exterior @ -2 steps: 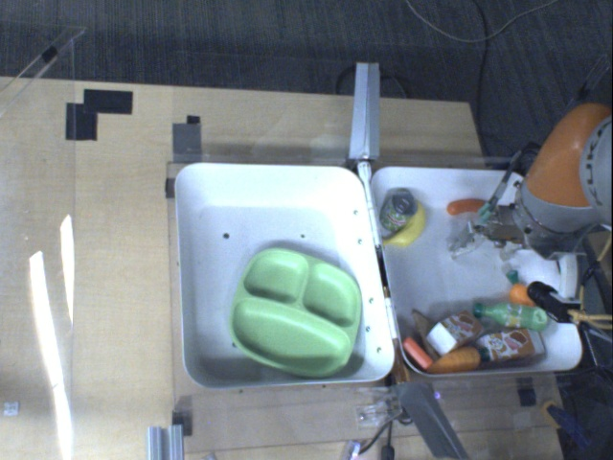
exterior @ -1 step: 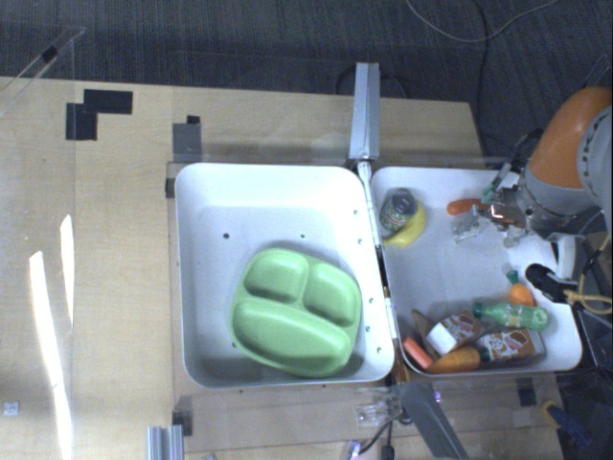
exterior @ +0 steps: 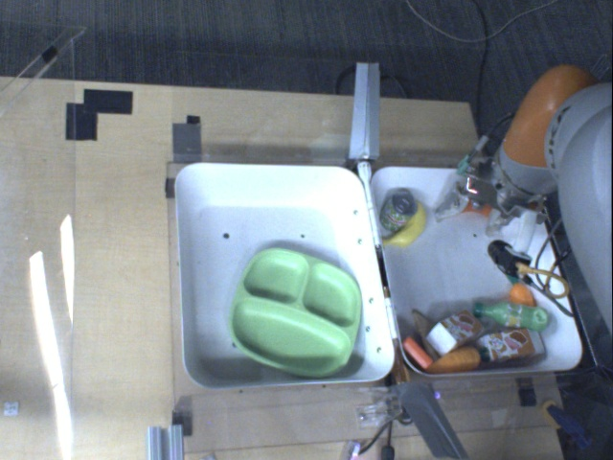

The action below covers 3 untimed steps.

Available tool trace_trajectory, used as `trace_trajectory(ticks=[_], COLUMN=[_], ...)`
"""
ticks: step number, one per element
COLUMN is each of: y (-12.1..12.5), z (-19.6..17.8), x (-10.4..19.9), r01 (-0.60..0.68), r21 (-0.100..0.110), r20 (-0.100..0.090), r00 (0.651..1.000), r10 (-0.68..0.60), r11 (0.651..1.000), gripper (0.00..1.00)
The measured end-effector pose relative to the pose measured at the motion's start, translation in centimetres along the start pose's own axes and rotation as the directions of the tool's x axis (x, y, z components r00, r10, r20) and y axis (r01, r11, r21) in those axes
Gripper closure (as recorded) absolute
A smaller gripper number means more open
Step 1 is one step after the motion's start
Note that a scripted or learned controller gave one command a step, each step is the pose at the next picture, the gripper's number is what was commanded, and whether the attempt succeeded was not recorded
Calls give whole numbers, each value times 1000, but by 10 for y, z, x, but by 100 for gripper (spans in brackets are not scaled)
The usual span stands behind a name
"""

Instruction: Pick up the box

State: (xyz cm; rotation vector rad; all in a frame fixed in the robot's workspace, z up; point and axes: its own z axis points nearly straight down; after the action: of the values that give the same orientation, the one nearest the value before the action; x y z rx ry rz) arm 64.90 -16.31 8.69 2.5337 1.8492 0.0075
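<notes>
The box (exterior: 508, 346) is dark brown and red and lies flat by the near wall of the right bin (exterior: 436, 276), among other items. A green bottle (exterior: 512, 314) lies just behind it and partly over it. My gripper (exterior: 466, 192) hangs at the far right corner of that bin, well away from the box, with the orange-banded wrist (exterior: 536, 123) behind it. From this angle the gripper looks small and blurred, and nothing is seen held in it.
A can (exterior: 397, 206) and a banana (exterior: 412, 230) sit at the right bin's far left. A carrot (exterior: 457, 358), a white tub (exterior: 442, 336) and a red piece (exterior: 416, 352) crowd the box's left. A green divided plate (exterior: 297, 311) lies in the left bin (exterior: 220, 218).
</notes>
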Motion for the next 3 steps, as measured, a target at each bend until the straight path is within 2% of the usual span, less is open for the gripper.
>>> trace_trajectory(ticks=[1,2,3], y=[-35,-35,-127], z=[-1,-107,-11], x=[-39,-9,-17], r01=[-32,-139,-182], r21=[-1,0,5], r20=[1,0,1], r00=[999,990,983], r10=[32,139,182], r11=[999,990,983], gripper=[0,0,0])
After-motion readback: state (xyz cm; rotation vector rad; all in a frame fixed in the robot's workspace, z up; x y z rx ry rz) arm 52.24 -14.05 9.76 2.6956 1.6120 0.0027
